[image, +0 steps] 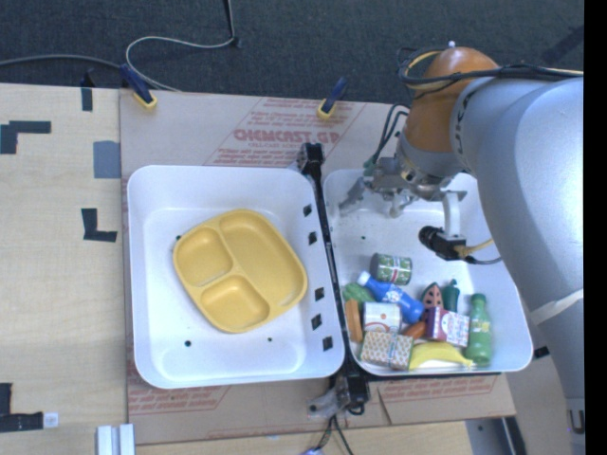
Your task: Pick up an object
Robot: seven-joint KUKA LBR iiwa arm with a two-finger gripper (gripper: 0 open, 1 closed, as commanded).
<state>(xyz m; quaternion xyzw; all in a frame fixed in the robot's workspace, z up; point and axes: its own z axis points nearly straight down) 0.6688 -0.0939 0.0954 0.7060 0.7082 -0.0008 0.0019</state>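
Grey arm [541,188] looms over your right bin [517,349], gripper [394,192] above its bare far end.
You're mid-approach (finger state: cannot tell); objects heap at the near end, so reach toward the green can [391,269].

We are looking at what is probably a robotics lab: a grey industrial arm [531,159] is reaching over two white bins [142,282] sitting on a cardboard sheet [275,136] clamped to a wooden bench [47,254], with loose cables [171,45] trailing across dark carpet [332,17].
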